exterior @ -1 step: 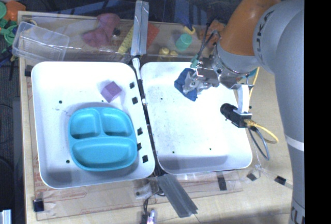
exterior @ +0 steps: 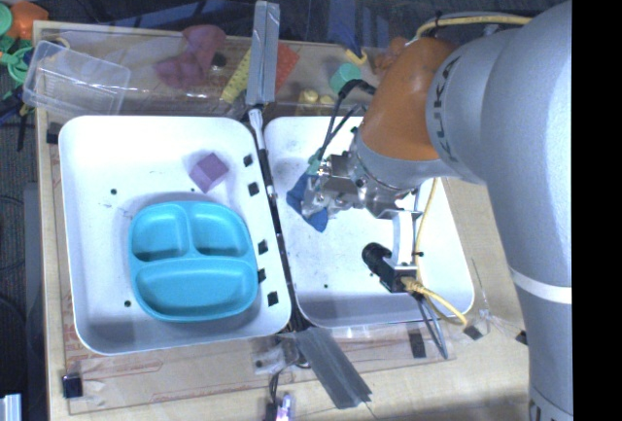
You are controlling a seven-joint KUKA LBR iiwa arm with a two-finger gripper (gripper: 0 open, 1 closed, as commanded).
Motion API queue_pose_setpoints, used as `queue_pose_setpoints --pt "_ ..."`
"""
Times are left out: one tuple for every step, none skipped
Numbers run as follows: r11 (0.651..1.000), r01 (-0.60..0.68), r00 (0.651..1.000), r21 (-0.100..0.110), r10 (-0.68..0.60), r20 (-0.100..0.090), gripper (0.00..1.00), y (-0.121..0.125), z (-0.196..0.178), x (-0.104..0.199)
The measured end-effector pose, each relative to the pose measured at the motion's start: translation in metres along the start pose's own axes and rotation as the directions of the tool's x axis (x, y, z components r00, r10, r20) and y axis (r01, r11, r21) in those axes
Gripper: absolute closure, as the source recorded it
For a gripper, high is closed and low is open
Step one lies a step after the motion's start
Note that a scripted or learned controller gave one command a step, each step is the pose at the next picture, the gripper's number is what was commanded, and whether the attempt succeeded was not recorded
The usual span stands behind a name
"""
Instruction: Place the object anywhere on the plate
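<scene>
Grasp step: my hand (exterior: pixel 316 200) low in right bin (exterior: pixel 447 298), over blue object (exterior: pixel 309 213), grip state indiscernible; next, lift and carry to plate (exterior: pixel 192 259) in left bin (exterior: pixel 97 205).

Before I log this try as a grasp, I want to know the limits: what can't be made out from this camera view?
- Gripper: fingers hidden under the wrist; open or shut is unclear.
- Blue object: partly covered by the gripper; shape, and whether it is gripped, are unclear.
- Right bin: its right part is hidden by the arm.
- Items behind the bins: blurred by clear plastic.
</scene>
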State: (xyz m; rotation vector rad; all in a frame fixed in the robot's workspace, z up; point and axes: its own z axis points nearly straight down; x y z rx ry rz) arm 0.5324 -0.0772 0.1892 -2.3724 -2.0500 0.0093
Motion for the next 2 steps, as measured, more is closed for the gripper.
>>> queue_pose_setpoints --pt "0.998 0.068 0.998 -0.001 -0.068 0.001 1.00 -0.0314 -0.0002 0.0517" --pt "0.998 0.067 0.998 -0.003 -0.067 0.001 0.00 -0.0309 -0.0010 0.0512"
